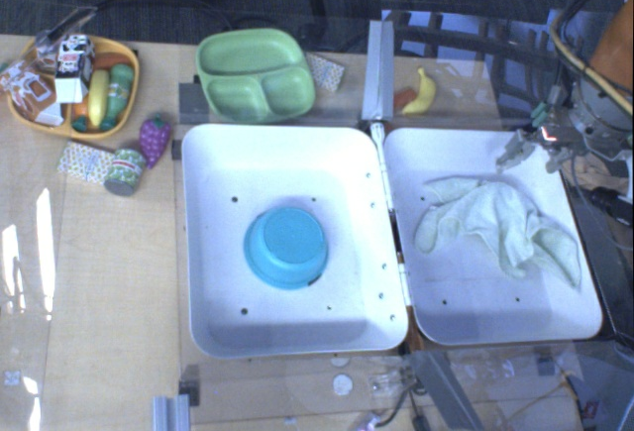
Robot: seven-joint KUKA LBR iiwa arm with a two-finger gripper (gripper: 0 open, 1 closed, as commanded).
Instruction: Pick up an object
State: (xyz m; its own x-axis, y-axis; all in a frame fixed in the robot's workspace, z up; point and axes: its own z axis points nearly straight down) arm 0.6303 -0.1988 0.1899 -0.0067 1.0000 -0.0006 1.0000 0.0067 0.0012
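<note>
The gripper hangs over the far right corner of the right bin, just beyond the top edge of the crumpled cloth. Its fingers look slightly parted with nothing between them. The cloth lies spread across the middle and right of that bin; a blue bowl sits upside down in the left bin, well apart. The cloth is probably the sensible target (it is nearest). To take it well, the arm should come down over a raised fold near the cloth's middle, not its flat thin edge, and pinch deep enough to gather fabric before lifting straight up.
</note>
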